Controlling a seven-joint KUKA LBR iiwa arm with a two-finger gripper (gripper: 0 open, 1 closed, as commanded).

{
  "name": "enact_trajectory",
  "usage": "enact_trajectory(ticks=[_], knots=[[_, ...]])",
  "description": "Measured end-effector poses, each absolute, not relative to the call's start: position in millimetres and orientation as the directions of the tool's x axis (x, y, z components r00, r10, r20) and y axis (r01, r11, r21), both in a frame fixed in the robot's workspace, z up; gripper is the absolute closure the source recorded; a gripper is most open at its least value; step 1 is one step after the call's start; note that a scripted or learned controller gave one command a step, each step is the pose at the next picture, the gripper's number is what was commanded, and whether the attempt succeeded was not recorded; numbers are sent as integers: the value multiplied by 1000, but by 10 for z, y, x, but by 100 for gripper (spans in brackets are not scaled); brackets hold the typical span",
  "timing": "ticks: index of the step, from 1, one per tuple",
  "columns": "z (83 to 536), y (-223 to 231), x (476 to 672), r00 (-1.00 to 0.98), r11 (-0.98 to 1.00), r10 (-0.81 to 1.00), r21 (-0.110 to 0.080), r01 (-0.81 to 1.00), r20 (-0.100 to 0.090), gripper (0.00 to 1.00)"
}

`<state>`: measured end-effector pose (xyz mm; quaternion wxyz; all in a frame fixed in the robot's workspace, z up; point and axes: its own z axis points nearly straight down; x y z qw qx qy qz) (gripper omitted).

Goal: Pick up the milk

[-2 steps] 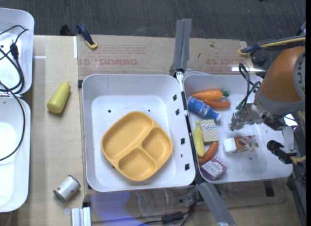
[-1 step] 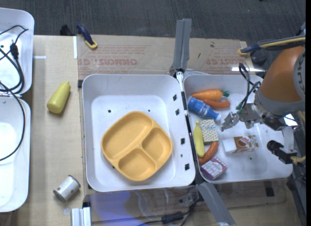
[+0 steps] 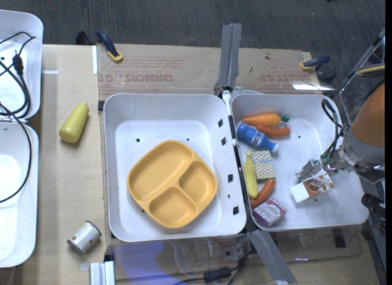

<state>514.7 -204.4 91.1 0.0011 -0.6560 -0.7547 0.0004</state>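
White milk carton (image 3: 312, 188) lies tipped in the right bin (image 3: 343, 215), gripper (image 3: 311, 170) right on it, jaws' state unclear from here.

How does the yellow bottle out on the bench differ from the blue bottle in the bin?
The yellow bottle lies on the bare bench, left of both bins; the blue bottle lies in the right bin among toy food. The yellow bottle looks plain; the blue bottle has a white band. Both lie on their sides.
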Motion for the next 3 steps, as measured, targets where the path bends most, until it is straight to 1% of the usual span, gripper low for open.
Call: enact_trajectory(ticks=[1,2,3], knots=[[1002,-2052,5150,-135,135,991,-1,991,0,100],[1002,-2052,5150,-136,136,991,-1,991,0,0],[909,-1399,4770,113,-113,994,-3,994,0,0]])
